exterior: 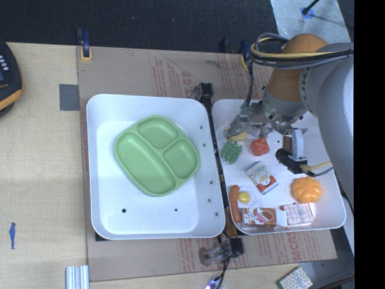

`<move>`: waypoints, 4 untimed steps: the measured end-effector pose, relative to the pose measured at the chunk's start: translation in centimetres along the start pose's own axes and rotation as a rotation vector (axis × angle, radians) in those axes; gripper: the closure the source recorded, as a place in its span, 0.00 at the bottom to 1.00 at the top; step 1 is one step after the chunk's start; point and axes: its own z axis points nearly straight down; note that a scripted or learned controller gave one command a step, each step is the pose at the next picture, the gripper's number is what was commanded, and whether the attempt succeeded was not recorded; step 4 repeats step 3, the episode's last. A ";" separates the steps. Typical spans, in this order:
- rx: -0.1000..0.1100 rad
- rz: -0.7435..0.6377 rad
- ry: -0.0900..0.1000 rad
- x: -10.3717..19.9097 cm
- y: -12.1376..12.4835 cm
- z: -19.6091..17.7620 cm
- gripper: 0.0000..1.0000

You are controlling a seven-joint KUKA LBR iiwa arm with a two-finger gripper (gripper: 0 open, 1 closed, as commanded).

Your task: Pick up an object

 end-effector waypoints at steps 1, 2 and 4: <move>0.000 0.003 0.001 -5.5 -3.7 -0.3 0.00; -0.001 -0.002 0.001 -5.3 -3.5 -1.5 1.00; -0.008 -0.004 0.002 1.1 1.2 -10.8 1.00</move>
